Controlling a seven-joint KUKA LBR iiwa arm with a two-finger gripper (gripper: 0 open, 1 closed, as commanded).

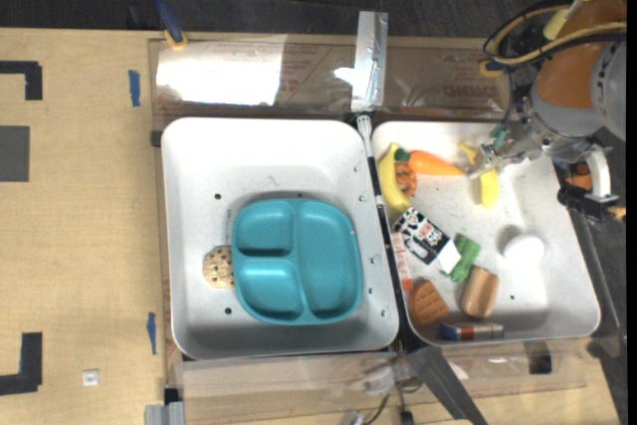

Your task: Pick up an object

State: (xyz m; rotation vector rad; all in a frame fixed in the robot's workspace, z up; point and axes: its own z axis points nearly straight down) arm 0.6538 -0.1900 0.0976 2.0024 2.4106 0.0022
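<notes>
My gripper (498,150) hangs low over the far part of the right bin (557,214), reaching in from the right. A small yellow piece (485,187) lies just below it, and another yellow bit (468,154) sits right at its left side. Whether either one touches the gripper is unclear. An orange carrot (434,163) and a yellow banana (390,184) lie to the left of the gripper, near the bin's left wall.
The right bin also holds a black-and-white packet (423,235), a green block (464,255), a wooden cylinder (480,292), a white lump (524,249), a brown piece (428,305) and a marker (473,330). In the left bin (199,164) lie a teal divided plate (296,260) and a cookie (217,266).
</notes>
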